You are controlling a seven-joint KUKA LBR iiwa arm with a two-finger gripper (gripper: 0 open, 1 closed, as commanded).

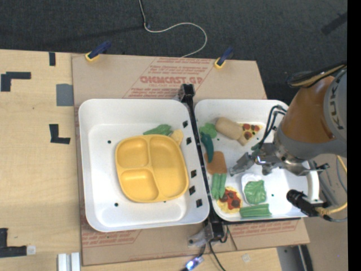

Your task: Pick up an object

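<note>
One yellow divided plate (151, 169) in left bin (90, 151); beside it, right bin (237, 105) with several toy foods; end effector (243, 164) grip state unclear.

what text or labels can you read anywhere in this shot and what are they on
"CHEMCAST GP", in red, upside down, on the brown cardboard sheet under the two white bins; the last letters are blurred, so that reading is not sure.
Smaller red print above and beside it on the same sheet: too small and blurred to read.
Grey letters on the arm at the right edge: cut off, not readable.
The black marks on the wooden bench are shapes, not text.
</note>
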